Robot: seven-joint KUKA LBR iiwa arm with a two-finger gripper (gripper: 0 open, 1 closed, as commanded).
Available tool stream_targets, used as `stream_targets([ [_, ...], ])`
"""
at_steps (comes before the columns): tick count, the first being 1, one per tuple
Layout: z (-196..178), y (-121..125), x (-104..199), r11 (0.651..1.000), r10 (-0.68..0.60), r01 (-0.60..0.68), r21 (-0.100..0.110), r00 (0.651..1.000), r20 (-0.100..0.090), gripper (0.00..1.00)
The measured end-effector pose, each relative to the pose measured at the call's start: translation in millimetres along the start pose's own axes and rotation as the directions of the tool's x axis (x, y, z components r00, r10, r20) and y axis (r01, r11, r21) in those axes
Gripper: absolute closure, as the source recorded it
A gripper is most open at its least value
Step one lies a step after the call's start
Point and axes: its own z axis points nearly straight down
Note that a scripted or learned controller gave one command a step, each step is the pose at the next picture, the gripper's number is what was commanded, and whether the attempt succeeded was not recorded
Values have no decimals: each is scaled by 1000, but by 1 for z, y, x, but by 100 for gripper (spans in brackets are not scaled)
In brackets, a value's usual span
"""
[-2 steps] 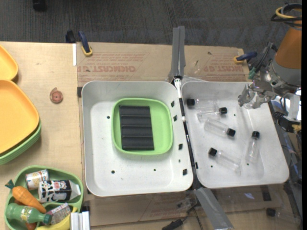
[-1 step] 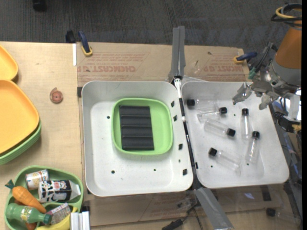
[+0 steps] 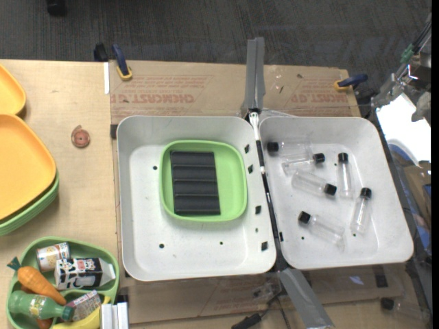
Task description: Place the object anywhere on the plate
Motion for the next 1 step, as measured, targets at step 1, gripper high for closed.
stream_targets([
  [1, -98, -21, -12, 993, 120, -120, 2, 993, 0, 0],
])
